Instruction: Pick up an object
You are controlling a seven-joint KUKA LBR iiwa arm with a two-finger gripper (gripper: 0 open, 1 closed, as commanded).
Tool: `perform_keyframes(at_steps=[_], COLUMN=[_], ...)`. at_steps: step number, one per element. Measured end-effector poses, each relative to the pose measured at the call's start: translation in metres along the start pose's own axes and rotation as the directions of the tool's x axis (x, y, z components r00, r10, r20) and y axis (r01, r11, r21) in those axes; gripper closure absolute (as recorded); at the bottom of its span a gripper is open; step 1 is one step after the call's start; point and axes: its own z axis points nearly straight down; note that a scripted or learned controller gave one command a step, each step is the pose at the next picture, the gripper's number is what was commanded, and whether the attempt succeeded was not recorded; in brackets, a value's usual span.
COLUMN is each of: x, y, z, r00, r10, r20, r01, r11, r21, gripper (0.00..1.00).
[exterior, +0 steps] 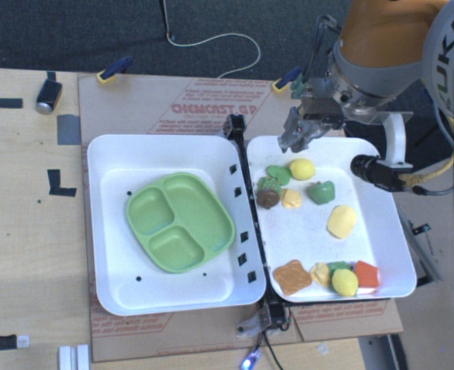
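Note:
My gripper (295,141) hangs over the far edge of the right bin (381,230), its grey fingers pointing down just above and left of a yellow lemon (302,169). Nothing shows between the fingers. Close by in that bin lie a green leafy piece (275,177), a brown round piece (267,199), a small pale yellow piece (291,200) and a green pepper (321,192). A pale yellow lump (341,221) lies further right. At the near edge sit a toast slice (291,277), a yellow ball (344,282) and a red piece (366,274).
The left bin (111,206) holds a green divided tray (180,221). A black clip rail (244,206) runs between the two bins. The arm's orange band (388,21) and grey body loom over the right bin's far right corner. A cable (211,45) lies behind the bins.

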Motion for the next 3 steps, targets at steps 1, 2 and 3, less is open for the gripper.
perform_keyframes(at_steps=[1, 2, 3], x=[0.013, 0.046, 0.026], y=[-0.029, -0.03, -0.08], z=[-0.08, -0.161, -0.053], r00=[1.0, 1.0, 1.0], r10=[0.007, 0.006, 0.013], r20=[0.001, 0.001, 0.004], r01=[-0.007, -0.006, -0.013], r11=[1.0, 1.0, 1.0], r21=[-0.009, -0.011, 0.013], gripper=[1.0, 1.0, 1.0])
